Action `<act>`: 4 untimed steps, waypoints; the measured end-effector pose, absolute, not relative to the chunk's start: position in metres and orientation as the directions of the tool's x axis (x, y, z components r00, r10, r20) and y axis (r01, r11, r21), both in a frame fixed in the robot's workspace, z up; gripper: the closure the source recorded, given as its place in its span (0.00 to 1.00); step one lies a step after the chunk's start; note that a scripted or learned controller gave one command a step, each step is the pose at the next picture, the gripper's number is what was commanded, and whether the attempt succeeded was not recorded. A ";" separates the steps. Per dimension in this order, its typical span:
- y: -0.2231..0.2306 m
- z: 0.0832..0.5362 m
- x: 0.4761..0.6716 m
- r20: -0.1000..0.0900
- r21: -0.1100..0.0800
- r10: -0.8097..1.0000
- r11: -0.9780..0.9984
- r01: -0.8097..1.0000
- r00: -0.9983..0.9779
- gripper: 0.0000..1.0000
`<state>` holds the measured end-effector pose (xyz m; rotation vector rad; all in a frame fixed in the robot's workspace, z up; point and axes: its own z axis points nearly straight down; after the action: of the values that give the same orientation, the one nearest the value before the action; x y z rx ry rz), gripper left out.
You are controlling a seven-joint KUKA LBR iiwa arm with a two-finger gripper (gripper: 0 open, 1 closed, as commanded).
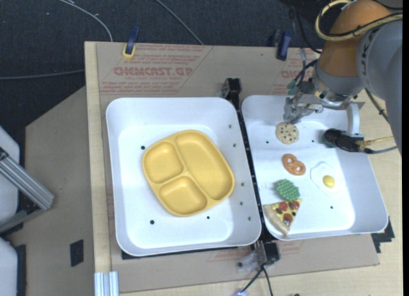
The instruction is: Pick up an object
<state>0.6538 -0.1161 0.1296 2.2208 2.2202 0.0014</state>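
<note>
1. The gripper [291, 114] hangs over the far end of the right bin [364, 221], just above the cookie [287, 133] and touching or nearly touching its top edge; the slant of the view does not settle which.
2. The pincer's state: I cannot tell whether it is apart or together, since the wrist and its cables crowd that spot.
3. The cookie, taken as the thing to pick (my judgement, from its being nearest the tool), lies flat on the bin floor, and everything else is placed from it below.
4. To do this step well, I judge the arm should centre over the cookie and come down square, so that the pincer brackets its rim and not its flat top; a thin disc lying flat can easily slip out.
5. It should also keep off the pretzel [293, 164], which lies near the cookie on the side toward the camera.
6. Count in the right bin: one cookie, one pretzel, one fried egg [326, 178] to the right of the pretzel, one green piece [287, 190] beyond the pretzel from the cookie, and one pizza slice [282, 214] farthest from it.
7. Well to the cookie's left, the left bin [124, 224] holds one yellow divided plate [186, 172] with three compartments.
</note>
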 end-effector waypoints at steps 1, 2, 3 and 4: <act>-0.118 0.190 0.648 -0.002 0.006 1.000 -0.001 1.000 0.001 1.00; -0.119 0.255 0.646 -0.002 0.009 1.000 0.001 1.000 -0.001 1.00; -0.119 0.294 0.647 -0.002 0.007 1.000 0.001 1.000 -0.001 1.00; -0.076 0.275 0.634 0.001 -0.004 1.000 0.004 1.000 -0.004 1.00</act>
<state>0.6336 -0.0757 0.2752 2.2195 2.2285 -0.0024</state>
